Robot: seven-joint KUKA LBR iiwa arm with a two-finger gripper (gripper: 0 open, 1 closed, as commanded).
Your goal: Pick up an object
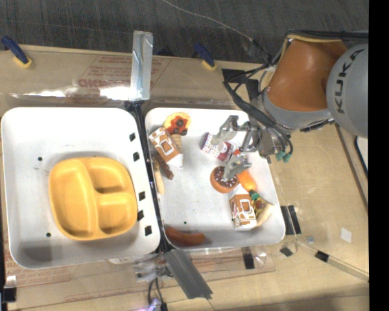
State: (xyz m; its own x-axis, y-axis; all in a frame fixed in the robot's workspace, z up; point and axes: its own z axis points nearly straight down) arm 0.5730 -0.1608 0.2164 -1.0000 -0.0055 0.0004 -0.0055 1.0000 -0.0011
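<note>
My gripper (233, 149) hangs over the upper right part of the right bin (194, 206), fingers open, one finger (228, 130) above and one (236, 165) below. Between and just left of them lies a small white and purple packet (215, 146). Under the lower finger sits a brown doughnut-like toy (222, 180) beside an orange carrot piece (247, 179). Nothing is gripped.
The right bin also holds a small carton (164, 144), a flower-like toy (177, 122), a brown stick (163, 168), another carton (243, 212) and a sausage (185, 237). A yellow divided tray (93, 197) lies in the left bin (26, 135).
</note>
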